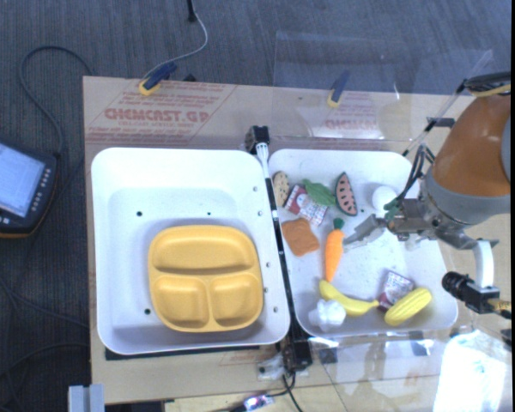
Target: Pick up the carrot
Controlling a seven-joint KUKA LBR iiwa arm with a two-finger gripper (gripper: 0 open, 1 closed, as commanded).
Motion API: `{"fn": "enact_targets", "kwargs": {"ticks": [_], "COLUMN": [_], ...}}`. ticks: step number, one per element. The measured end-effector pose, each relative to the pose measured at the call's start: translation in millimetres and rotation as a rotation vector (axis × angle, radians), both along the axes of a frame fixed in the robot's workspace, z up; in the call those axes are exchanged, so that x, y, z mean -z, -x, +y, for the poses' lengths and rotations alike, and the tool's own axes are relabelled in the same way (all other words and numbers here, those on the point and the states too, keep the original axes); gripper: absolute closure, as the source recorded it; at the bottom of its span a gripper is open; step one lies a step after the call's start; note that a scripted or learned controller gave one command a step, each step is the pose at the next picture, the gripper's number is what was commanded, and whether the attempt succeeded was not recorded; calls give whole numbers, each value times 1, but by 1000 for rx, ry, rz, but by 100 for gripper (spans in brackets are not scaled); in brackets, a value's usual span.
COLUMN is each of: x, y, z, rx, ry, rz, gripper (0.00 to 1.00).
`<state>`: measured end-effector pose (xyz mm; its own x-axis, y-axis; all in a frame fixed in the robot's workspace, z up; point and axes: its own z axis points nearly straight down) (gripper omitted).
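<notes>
The carrot [333, 252], orange with a small green top, lies roughly upright in the picture near the middle of the right bin [360, 269]. My gripper [361, 231] hangs low over the same bin, just to the right of the carrot's green end, and points toward it. I see nothing carried by the gripper. The grey arm with its orange band [474, 148] reaches in from the right.
Around the carrot lie a brown toast piece [301, 238], a red packet [297, 202], a watermelon slice [346, 193], a white ball [383, 197], a banana [350, 301], a yellow corn-like piece [408, 305] and a small packet [396, 286]. The left bin [120, 187] holds a yellow divided tray [206, 277].
</notes>
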<state>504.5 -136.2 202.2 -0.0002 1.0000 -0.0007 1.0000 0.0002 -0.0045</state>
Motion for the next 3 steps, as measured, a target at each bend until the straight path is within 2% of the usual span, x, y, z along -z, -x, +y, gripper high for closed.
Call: {"fn": "enact_targets", "kwargs": {"ticks": [1,2,3], "x": [114,102,18], "y": [-20,-21,-48], "z": [20,18,59], "rx": [252,252,504], "ry": [2,5,2], "rz": [-9,-14,-3], "gripper": [0,100,100]}}
